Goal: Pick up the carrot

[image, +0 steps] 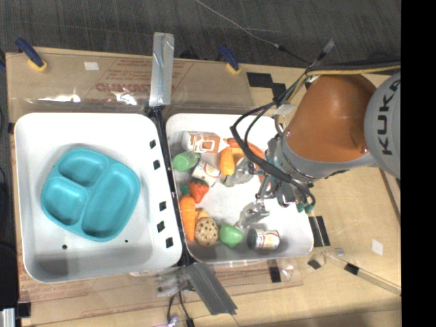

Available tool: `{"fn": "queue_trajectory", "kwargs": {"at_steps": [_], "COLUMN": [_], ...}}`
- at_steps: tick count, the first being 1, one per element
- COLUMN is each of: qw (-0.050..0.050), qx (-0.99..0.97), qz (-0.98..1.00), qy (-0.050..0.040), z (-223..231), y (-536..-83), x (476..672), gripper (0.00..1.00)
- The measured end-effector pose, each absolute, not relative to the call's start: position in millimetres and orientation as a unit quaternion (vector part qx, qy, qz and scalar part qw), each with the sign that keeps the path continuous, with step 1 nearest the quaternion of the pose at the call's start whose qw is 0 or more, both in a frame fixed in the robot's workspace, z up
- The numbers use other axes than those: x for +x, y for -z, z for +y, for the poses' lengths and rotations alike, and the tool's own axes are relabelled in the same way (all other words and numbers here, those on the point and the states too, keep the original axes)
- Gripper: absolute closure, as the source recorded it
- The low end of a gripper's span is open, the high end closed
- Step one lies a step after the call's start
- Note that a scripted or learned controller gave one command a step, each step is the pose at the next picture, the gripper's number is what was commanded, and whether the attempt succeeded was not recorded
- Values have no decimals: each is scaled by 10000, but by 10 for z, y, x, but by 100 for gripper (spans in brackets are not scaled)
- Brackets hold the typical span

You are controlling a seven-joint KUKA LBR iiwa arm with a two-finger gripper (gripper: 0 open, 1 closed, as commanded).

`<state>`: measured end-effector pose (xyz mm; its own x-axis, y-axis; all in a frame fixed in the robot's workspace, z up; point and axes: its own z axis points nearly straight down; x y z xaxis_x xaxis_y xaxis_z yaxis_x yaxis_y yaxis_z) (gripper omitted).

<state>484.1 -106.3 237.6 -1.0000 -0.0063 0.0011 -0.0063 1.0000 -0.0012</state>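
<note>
The carrot (187, 214) is orange with a green top. It lies lengthwise along the left wall of the right bin (300, 231), between a strawberry (199, 191) and a cookie (206, 230). My gripper (251, 215) hangs low over the middle of this bin, about a hand's width to the right of the carrot. It stands open with nothing between its fingers. The grey and orange wrist (327, 125) covers the bin's right side.
The right bin also holds a small carton (202, 143), a green fruit (182, 161), orange items (227, 161), a green piece (231, 235) and a can (264, 239) just below the gripper. The left bin (34, 182) holds a teal divided plate (90, 193). Black cables (262, 114) loop near the wrist.
</note>
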Motion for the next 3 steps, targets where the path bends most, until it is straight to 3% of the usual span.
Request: {"fn": "queue_trajectory", "kwargs": {"at_steps": [1,2,3], "qw": [-34,44,18], "qx": [-1816,-1533,-923], "qz": [-9834,-9882,-9957], "qy": [-14,9,11], "z": [-2119,-2094,-1966], "y": [-3404,-1822,-1097], "x": [5295,4754,5734], "gripper": [0,0,0]}}
